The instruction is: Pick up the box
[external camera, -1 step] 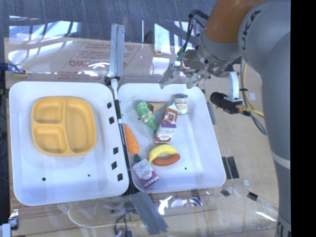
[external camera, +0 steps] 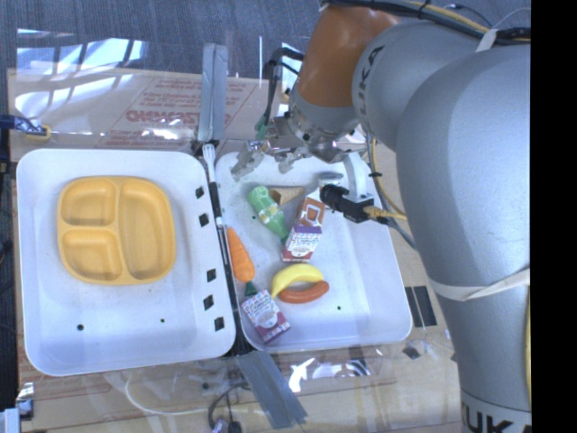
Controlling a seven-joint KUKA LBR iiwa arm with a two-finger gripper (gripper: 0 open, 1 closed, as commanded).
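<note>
- The metal end effector [external camera: 270,159] hovered at the right bin's far edge, fingers spread, pinching nothing.
- The small red-and-white cardboard box [external camera: 305,230] lay mid-bin in the shallow white right bin [external camera: 379,305], between a green bottle [external camera: 267,210] and a yellow banana [external camera: 298,282].
- A yellow divided plate [external camera: 115,228] sat in the left white bin [external camera: 45,332].
- The wooden desk [external camera: 424,373] carried both bins; grey carpet [external camera: 135,7] lay beyond.

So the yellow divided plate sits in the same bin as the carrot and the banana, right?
Not quite. The camera view shows the yellow divided plate alone in the left bin. The carrot and the banana lie in the right bin, beside it.
</note>
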